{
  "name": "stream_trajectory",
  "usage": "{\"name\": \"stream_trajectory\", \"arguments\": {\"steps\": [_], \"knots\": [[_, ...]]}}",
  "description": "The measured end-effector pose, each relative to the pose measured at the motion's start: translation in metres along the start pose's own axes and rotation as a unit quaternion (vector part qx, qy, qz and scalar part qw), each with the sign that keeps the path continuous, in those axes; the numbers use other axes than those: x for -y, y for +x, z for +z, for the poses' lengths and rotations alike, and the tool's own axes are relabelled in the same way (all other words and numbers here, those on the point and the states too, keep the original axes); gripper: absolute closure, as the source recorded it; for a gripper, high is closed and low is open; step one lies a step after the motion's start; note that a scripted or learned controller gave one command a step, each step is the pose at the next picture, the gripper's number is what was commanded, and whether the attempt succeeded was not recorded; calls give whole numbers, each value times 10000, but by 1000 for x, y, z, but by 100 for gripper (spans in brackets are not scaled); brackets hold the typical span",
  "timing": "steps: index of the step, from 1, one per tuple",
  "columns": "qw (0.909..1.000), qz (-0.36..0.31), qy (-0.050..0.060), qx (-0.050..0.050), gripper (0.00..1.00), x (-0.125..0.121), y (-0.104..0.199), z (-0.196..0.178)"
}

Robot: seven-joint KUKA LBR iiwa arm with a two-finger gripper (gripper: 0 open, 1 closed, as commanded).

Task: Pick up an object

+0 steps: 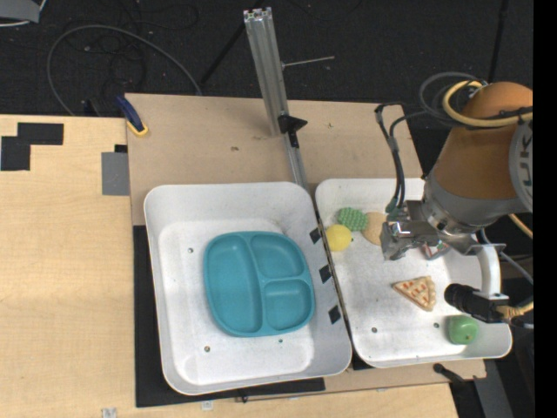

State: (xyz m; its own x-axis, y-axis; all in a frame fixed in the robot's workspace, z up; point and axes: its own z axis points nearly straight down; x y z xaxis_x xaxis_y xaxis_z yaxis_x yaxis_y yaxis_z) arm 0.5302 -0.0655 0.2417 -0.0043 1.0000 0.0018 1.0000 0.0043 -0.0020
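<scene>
Bins: left bin (174, 233) holds teal tray (258, 282); right bin (374, 320) holds pizza slice (417, 292); hand (409, 242) state unclear.

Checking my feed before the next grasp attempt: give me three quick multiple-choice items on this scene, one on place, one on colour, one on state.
1. Where does the teal divided tray lie?
A. left bin
B. right bin
C. bare bench

2. What colour is the small block at the right bin's near corner?
A. red
B. green
C. blue

3. How does the tray stand?
A. holding a toy
B. flipped over
C. upright, compartments bare

Answers: 1 A, it sits mid left bin. 2 B, the block is green. 3 C, three hollow compartments face up.
</scene>
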Motion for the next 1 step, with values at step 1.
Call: {"name": "stream_trajectory", "arguments": {"steps": [1], "knots": [[10000,-2,-4,1,100,-17,47,-6]]}}
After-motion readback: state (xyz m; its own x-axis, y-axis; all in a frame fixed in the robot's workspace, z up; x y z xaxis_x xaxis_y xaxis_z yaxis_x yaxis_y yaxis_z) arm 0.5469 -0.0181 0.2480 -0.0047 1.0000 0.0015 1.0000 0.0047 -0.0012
